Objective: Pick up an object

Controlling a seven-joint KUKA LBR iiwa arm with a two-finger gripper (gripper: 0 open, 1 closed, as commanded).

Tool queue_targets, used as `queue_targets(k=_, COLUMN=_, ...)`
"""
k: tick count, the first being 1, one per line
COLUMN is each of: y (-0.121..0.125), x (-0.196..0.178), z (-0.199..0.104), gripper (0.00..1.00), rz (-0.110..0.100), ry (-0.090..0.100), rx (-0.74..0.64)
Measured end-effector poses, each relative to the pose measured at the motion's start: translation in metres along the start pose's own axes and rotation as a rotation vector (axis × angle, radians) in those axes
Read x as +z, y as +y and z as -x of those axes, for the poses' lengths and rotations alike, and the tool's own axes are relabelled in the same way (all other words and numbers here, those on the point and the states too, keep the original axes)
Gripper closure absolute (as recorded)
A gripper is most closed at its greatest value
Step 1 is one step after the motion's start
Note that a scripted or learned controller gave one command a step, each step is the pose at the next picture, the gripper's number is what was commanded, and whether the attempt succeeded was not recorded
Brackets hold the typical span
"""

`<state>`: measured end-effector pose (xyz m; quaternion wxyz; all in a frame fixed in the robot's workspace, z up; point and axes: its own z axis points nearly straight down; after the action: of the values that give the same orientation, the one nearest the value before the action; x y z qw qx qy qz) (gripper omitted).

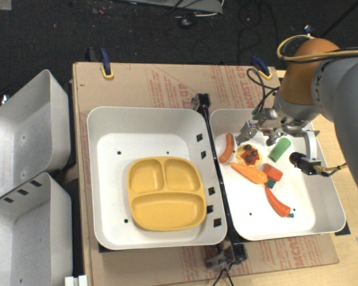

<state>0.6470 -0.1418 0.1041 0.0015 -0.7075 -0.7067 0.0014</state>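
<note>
over the right shallow white bin [322,216], the hand [264,127] hovers near a green plastic cylinder [280,149] and orange toy carrots [249,171]. whether it is wide or narrow, i cannot tell. nothing looks lifted, so the pick seems undone.

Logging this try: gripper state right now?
Gripper: cannot tell; it hangs over the right bin, near the green piece.

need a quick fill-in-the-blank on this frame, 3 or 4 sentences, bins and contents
1. The yellow divided tray lies in the ____ bin of the camera view.
2. The tray has ____ compartments.
3. The green cylinder lies in the ____ bin, near the gripper.
4. The arm carries an ____ band above the wrist.

Missing words: left; three; right; orange
</note>
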Motion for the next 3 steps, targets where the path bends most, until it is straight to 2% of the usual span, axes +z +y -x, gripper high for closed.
queue_targets(k=1, y=0.002, x=-0.014, z=0.0, gripper=1.0, rz=0.006, ry=-0.001, rx=0.0)
queue_targets(k=2, y=0.006, x=-0.058, z=-0.004, gripper=1.0, rz=0.009, ry=-0.001, rx=-0.004)
queue_targets(k=3, y=0.005, x=-0.112, z=0.006, gripper=1.0, rz=0.011, ry=-0.002, rx=-0.001)
